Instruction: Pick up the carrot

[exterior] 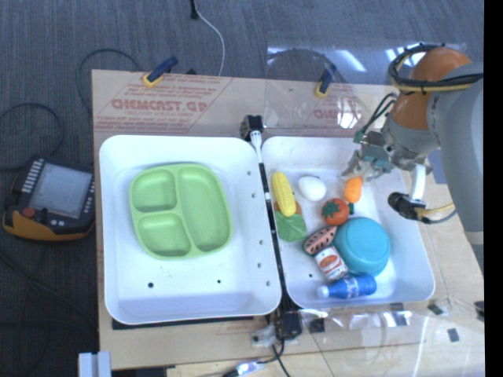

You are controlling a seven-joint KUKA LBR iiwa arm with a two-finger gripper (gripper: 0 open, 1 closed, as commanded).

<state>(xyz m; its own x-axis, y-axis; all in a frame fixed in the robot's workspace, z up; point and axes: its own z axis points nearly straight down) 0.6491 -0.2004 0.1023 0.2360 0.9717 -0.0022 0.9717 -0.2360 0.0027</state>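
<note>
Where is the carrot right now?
The carrot lies in the right bin, near its far right side, just below the gripper and up-right of the tomato.

Left bin [118, 289] holds a green divided plate [179, 210]. Right bin [409, 285] has corn [283, 193], white egg [312, 188], tomato [336, 210], green leaf [290, 226], blue bowl [363, 246], blue bottle [348, 288], a small can [331, 264] and a brown piece [319, 239] touching the can. Pendant [49, 199] lies on the floor left of the bench.
</note>
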